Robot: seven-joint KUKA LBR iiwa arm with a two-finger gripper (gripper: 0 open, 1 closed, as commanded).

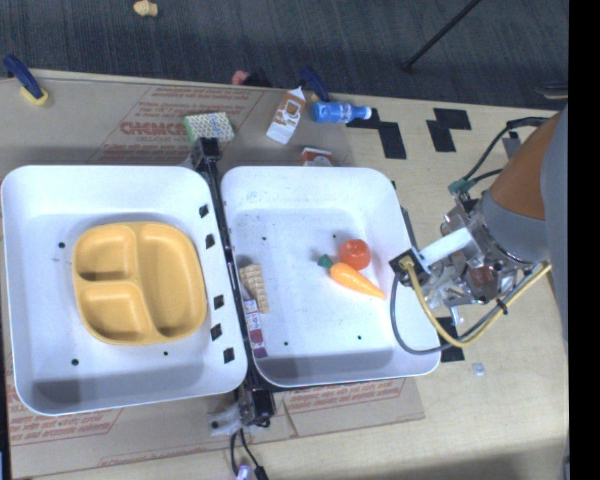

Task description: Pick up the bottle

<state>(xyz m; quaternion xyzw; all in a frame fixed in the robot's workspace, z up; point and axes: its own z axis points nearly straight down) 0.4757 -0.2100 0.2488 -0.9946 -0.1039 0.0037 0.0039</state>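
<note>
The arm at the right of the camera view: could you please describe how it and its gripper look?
The arm is grey, with a broad orange band above the wrist. Below it sits a cluttered metallic gripper assembly with a white block on its upper side. A yellow cable and a black cable loop out around it, the black one curving over the right bin's rim. Thin dark wires run along the arm.

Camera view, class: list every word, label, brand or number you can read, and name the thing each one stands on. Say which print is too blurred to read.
"CHEMC...": large red print, cut off by the white left bin, on the brown cardboard sheet under the bins.
Smaller red lines on that cardboard: too blurred to read.
Small white-and-orange carton: print too small to read.
Blue plastic bottle: label unreadable.
Card strip in the white right bin: unreadable.
</note>
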